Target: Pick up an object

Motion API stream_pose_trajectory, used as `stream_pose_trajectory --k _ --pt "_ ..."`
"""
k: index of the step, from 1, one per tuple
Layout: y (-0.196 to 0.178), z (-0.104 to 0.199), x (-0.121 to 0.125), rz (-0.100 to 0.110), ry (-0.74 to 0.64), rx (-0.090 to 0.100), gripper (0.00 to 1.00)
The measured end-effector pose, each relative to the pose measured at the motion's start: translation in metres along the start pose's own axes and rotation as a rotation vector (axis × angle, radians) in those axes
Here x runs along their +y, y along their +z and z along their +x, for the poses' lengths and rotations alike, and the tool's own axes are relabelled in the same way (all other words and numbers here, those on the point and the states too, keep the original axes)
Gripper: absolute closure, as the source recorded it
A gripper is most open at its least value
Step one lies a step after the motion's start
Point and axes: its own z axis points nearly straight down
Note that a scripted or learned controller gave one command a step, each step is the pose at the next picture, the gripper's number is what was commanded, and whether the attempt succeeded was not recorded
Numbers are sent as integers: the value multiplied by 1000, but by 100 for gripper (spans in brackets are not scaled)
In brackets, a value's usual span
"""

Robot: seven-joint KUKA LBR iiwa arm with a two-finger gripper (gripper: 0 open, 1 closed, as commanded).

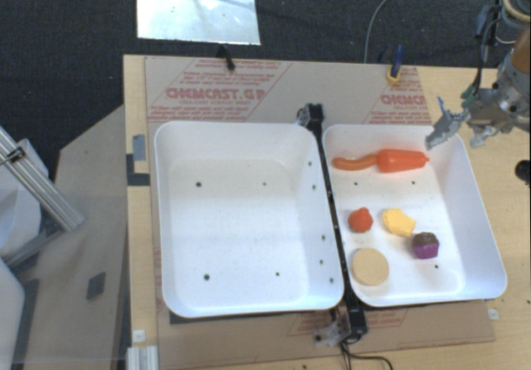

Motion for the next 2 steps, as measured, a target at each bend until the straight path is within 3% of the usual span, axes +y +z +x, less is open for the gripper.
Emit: stream_pose_trajectory --k 1,2 --pt "152 51 -30 12 -4 6 0" --pt "190 69 -62 3 4 2 0"
